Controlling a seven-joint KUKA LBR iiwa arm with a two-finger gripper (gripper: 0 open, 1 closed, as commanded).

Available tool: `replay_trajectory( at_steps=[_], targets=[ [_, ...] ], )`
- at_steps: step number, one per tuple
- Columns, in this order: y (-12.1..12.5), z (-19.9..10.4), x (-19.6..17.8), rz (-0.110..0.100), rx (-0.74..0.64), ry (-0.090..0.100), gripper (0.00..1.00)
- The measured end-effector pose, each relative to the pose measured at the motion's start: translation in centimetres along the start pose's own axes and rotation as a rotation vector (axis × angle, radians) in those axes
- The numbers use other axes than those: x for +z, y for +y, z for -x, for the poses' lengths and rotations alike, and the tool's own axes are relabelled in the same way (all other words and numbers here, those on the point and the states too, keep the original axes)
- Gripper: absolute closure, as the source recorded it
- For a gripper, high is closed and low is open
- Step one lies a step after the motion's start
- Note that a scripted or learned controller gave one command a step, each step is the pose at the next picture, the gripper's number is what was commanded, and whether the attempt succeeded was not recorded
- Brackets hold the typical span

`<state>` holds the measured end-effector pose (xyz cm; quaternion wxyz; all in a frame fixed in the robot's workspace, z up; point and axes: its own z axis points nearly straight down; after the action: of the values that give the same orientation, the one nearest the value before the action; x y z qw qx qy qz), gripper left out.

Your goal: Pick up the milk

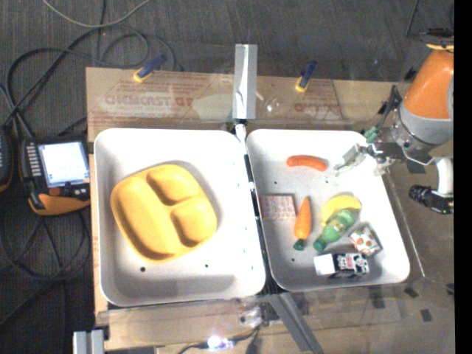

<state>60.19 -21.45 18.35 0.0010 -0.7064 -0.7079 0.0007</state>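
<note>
The milk is a small carton lying on its side near the front edge of the right bin. It has a white end and dark printed sides. My gripper hangs over the bin's back right part, well behind the carton and apart from it. It holds nothing. The grey arm with its orange band reaches in from the right.
Between gripper and milk lie a banana, a green bottle and a small white box with red marks. A carrot and a red sausage lie further left. The left bin holds a yellow divided plate.
</note>
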Motion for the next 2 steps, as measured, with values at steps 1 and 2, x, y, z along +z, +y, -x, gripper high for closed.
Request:
replay_trajectory(
  at_steps=[1,2],
  targets=[
    [3.2,0.9,-6.5,0.001,0.058,-0.004,0.0],
    [4.0,-6.3,7.2,0.0,-0.105,0.001,0.0]
  ],
)
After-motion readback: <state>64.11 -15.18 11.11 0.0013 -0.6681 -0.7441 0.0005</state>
